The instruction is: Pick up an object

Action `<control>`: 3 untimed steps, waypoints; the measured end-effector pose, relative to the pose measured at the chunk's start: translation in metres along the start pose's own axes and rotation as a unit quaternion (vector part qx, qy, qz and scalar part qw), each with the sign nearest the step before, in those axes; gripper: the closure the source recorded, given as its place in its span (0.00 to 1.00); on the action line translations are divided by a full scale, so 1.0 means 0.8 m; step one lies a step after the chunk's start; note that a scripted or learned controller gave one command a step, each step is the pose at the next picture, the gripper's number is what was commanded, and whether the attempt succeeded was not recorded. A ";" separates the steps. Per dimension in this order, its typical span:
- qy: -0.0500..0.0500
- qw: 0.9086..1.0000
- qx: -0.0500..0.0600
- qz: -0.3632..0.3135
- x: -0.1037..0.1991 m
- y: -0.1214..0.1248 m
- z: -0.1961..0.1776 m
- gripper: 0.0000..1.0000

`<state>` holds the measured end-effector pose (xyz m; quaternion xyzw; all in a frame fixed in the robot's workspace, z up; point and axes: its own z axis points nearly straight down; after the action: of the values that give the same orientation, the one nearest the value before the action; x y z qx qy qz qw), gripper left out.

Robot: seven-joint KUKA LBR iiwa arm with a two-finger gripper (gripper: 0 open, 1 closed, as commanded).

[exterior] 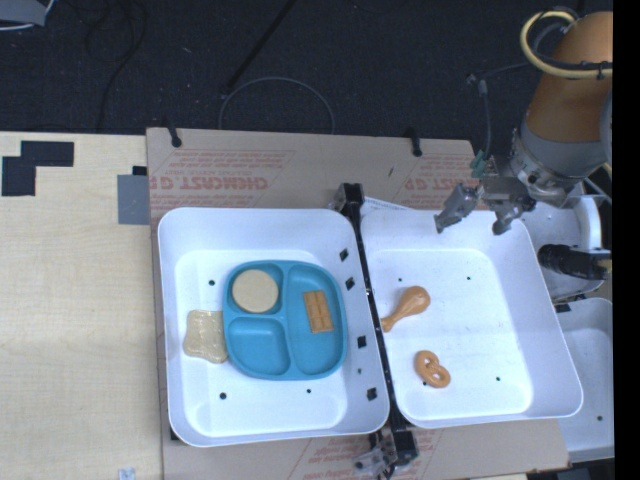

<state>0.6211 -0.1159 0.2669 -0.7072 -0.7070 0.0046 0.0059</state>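
Observation:
In the right bin lie a tan drumstick-shaped piece near its left side and a small orange pretzel below it. My gripper hangs open over the bin's far rim, up and to the right of the drumstick, with nothing between its fingers. The left bin holds a blue divided plate bearing a round tan cracker and an orange wafer. A pale sponge-like piece lies just left of the plate.
A black divider runs between the two bins. Cardboard lies under the bins, with cables on the dark floor behind. A white fixture stands close to the right bin's right rim.

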 end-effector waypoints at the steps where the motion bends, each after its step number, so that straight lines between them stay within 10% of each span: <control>1: -0.001 1.000 -0.006 -0.001 0.000 0.002 -0.008 0.00; 3: -0.001 1.000 -0.005 0.000 -0.020 0.006 0.117 0.00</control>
<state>0.6241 -0.1314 0.1729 -0.7071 -0.7071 0.0019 0.0022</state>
